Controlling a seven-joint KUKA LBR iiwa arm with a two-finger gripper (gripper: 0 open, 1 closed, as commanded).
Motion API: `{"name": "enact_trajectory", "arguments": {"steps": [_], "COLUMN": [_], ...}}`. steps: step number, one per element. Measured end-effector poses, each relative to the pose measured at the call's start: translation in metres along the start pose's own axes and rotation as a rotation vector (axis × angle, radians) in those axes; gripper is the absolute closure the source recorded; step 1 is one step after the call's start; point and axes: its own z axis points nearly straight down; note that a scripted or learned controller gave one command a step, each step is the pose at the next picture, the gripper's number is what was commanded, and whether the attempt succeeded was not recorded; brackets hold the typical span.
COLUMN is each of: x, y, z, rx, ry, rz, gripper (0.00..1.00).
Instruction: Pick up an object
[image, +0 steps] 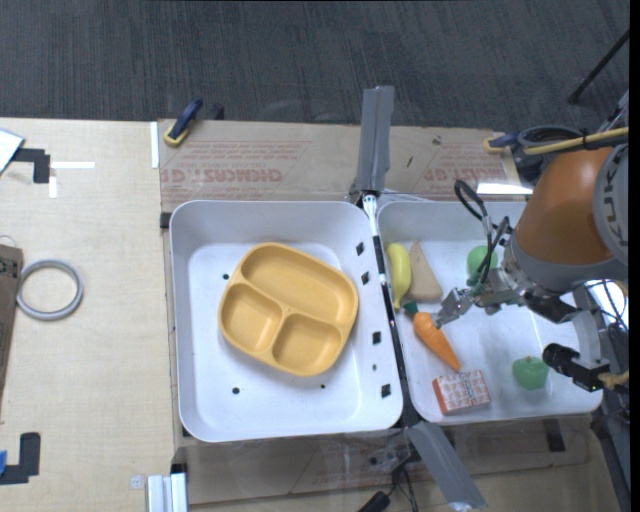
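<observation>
Claw (448, 308) hovering just above carrot (437, 340) in right bin (560, 405), grip state impossible telling; carrot lying beside banana (399, 272). Advising: centring over carrot middle, descending straight, avoiding banana

you're looking at two bins (190, 330) of smooth white plastic with a soft sheen. the divided tray (288, 308) is matt yellow plastic. the desk (90, 330) looks like pale wood, smooth and matt, and brown cardboard (270, 165) lies dull behind the bins. the carrot (437, 340) and banana (399, 270) look like glossy plastic, the small box (461, 391) like printed card. the arm's orange band (565, 210) shines glossy, and your gripper (450, 307) looks like bare metal.
</observation>
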Motion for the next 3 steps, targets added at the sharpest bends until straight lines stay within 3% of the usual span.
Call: {"name": "enact_trajectory", "arguments": {"steps": [1,2,3], "x": [0.002,0.001,0.023], "y": [-0.009,-0.009,0.056], "z": [0.049,0.040,-0.052], "rx": [0.000,0.000,-0.003], "ry": [0.001,0.000,-0.002], "rz": [-0.249,-0.245,-0.290], "gripper": [0.00,1.00,1.00]}}
